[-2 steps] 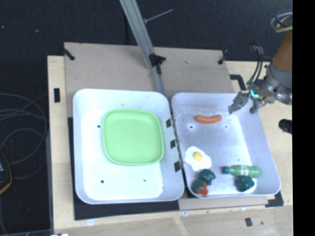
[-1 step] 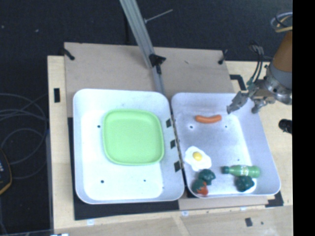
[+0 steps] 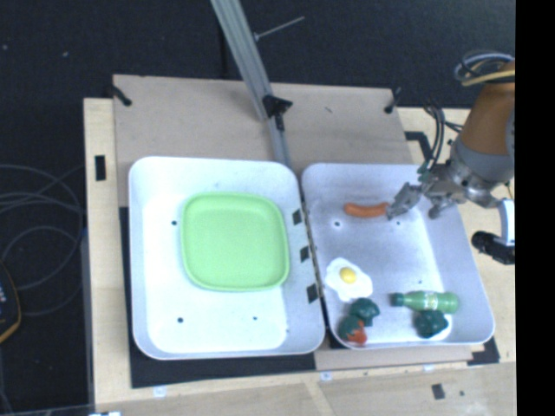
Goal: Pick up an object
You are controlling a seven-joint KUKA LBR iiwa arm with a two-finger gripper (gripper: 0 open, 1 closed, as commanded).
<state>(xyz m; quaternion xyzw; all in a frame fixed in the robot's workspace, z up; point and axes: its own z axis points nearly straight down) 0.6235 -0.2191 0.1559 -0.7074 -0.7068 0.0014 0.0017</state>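
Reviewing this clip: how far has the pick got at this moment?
Done: the gripper is down in the right bin, right beside the orange sausage. In hand: nothing visibly; the sausage lies flat on the bin floor. The fried egg, green bottle and the dark green pieces near the front edge lie untouched, and the green plate sits in the left bin. Left: close on an object and lift it.

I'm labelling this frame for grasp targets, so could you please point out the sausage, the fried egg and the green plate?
sausage [image 3: 365, 209]: camera view, middle of its orange body.
fried egg [image 3: 348, 276]: camera view, on the yellow yolk.
green plate [image 3: 234, 241]: camera view, centre of its flat face.
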